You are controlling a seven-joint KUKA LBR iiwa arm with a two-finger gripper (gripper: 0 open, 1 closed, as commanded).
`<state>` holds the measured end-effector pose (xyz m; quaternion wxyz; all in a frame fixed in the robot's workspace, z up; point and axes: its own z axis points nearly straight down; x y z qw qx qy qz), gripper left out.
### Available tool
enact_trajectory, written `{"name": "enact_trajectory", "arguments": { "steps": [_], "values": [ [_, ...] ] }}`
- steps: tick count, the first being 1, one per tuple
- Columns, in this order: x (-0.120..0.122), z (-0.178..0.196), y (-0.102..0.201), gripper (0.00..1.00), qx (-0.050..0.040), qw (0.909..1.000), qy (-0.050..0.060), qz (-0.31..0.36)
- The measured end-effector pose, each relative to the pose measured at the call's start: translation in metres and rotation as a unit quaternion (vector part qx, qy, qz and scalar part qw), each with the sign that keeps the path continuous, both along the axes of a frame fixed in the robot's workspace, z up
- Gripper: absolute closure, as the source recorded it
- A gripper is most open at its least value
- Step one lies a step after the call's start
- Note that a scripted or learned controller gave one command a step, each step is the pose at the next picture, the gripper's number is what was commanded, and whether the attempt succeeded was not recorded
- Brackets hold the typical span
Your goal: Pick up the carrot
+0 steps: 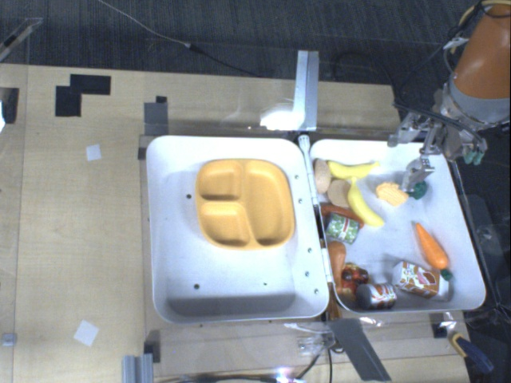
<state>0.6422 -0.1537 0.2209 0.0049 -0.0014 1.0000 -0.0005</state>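
One carrot, right bin, lying diagonally

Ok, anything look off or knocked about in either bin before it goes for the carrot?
Nothing stands out. The yellow divided tray sits flat in the left bin. The carrot lies unobstructed in the right bin, apart from the bananas; the tool hovers farther back.

light: bright, even overhead | glare: metal divider post | shadow: soft — left bin | focus: slightly soft
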Motion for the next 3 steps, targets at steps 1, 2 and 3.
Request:
{"name": "enact_trajectory", "arguments": {
  "steps": [1, 2, 3],
  "values": [
    [-0.015, -0.132, -0.041, 0.00, 0.0000, 0.9958, -0.003, -0.091],
    [-0.069, -0.132, -0.024, 0.00, 0.0003, 0.9962, 0.000, -0.087],
    [-0.065, -0.119, -0.023, 1.00, -0.0007, 0.9964, -0.007, -0.084]
  ]
}}
